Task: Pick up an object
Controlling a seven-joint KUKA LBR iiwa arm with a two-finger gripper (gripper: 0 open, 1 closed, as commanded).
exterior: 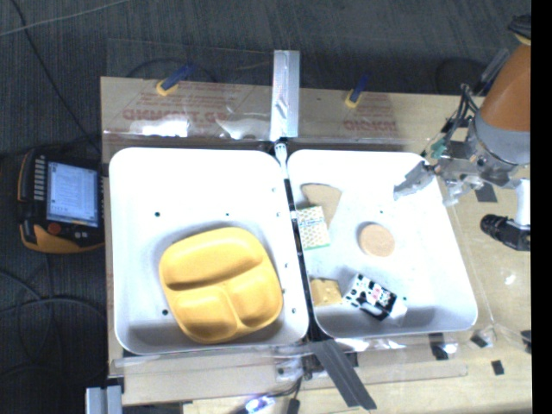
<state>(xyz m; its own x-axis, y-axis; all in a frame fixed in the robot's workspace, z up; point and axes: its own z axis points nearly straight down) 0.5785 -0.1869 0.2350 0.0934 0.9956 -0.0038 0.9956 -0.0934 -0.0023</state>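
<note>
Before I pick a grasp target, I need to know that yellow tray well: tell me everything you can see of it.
The yellow tray lies flat, open side up, in the left bin, toward its front right. It looks like smooth moulded plastic, rounded at the corners, with one long compartment at the back and two smaller ones in front, split by low ridges. It sits turned a little askew to the bin walls. Nothing lies in it, and it touches only the bin floor.

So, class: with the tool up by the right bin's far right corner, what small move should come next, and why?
Probably slide the tool left and toward the near side, above the round tan disc. The disc lies alone on the right bin's floor, apart from the black-and-white packet, so it looks the nearest easy pick.
</note>
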